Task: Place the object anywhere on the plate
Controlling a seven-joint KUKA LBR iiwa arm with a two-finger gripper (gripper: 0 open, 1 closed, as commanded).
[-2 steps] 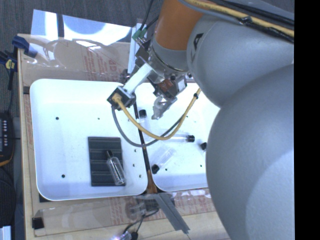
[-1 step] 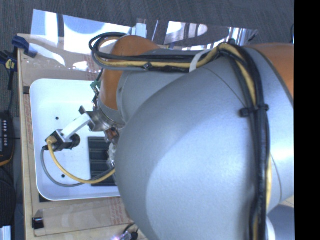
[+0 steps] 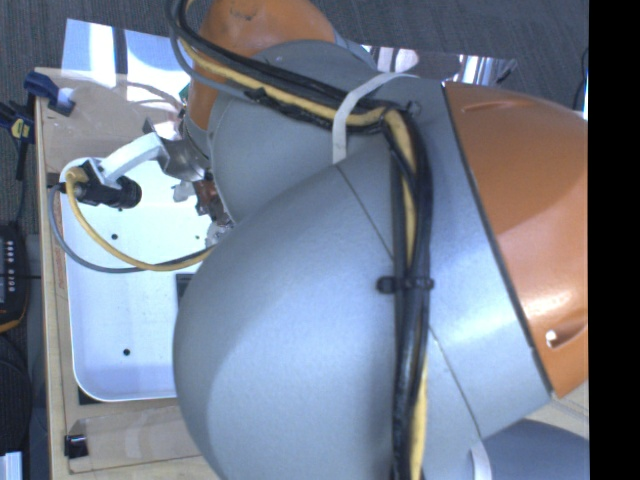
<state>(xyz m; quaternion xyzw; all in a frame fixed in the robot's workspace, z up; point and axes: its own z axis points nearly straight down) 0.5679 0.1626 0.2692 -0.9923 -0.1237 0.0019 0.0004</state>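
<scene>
The grey arm (image 3: 330,298) with its orange band (image 3: 520,228) looms close to the camera and covers most of the bench. Its wrist end reaches over the upper part of the left white bin (image 3: 120,358), where the metal gripper assembly (image 3: 195,180) pokes out from behind the arm's body. A white bracket (image 3: 135,156) with a black connector (image 3: 105,193) sticks out to the left of it. The arm hides whatever lies under and to the right of the gripper.
A yellow and grey cable (image 3: 130,258) loops across the left bin's floor. A wooden bench edge (image 3: 110,438) runs along the bottom left. A blue clamp (image 3: 45,88) sits at the top left corner. Black gear (image 3: 10,268) lies off the bench's left side.
</scene>
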